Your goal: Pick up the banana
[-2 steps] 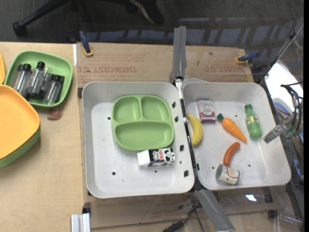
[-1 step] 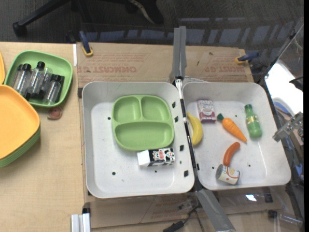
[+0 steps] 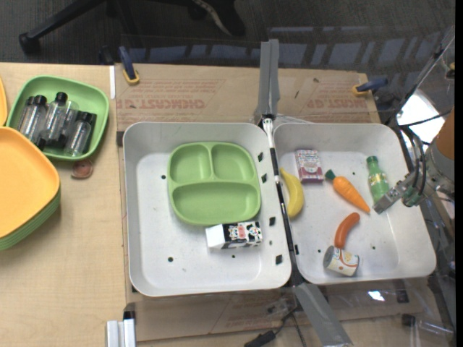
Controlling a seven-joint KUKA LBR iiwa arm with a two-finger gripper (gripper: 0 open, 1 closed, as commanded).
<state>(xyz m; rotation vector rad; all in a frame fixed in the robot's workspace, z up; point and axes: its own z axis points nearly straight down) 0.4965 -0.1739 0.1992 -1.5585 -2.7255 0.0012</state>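
Lying untouched against the right bin's [image 3: 412,262] nine-o'clock wall, banana [image 3: 292,192] not yet lifted; whole reach and grasp left. Long axis twelve to six, stem toward twelve, curve bulging toward three. Gripper [image 3: 394,195] hovering at three o'clock, well apart; jaw state impossible to tell.

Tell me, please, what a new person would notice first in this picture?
Probably the green divided plate, large in the left bin. Next the yellow banana, lying at the right bin's left wall, with the orange carrot farther right. The gripper hangs by that bin's right side, near a green bottle.
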